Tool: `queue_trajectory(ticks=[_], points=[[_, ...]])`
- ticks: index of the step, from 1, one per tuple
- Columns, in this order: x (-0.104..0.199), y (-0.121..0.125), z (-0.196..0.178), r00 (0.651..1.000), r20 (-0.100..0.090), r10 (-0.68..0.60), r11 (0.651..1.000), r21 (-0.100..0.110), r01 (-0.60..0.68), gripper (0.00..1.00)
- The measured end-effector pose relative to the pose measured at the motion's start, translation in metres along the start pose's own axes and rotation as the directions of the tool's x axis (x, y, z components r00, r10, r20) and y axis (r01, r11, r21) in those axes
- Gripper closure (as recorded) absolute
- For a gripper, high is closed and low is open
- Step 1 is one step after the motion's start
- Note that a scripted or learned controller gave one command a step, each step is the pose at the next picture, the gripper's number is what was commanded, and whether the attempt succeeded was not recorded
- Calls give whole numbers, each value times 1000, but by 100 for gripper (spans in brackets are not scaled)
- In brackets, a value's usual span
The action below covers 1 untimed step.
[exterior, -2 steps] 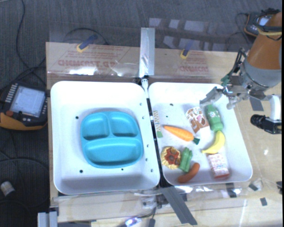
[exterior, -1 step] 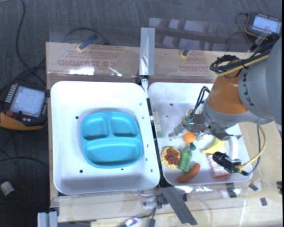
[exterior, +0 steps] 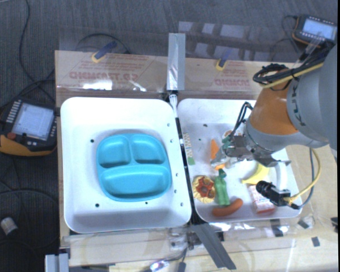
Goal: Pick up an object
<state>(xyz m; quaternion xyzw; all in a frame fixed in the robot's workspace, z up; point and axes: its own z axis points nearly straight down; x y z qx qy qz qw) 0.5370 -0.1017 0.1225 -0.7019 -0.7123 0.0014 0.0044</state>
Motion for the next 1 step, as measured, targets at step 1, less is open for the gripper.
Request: queue_trajectory(ticks=[1], points=[[11, 42, -101, 1000, 7, -1, 1000, -6, 1, 100]])
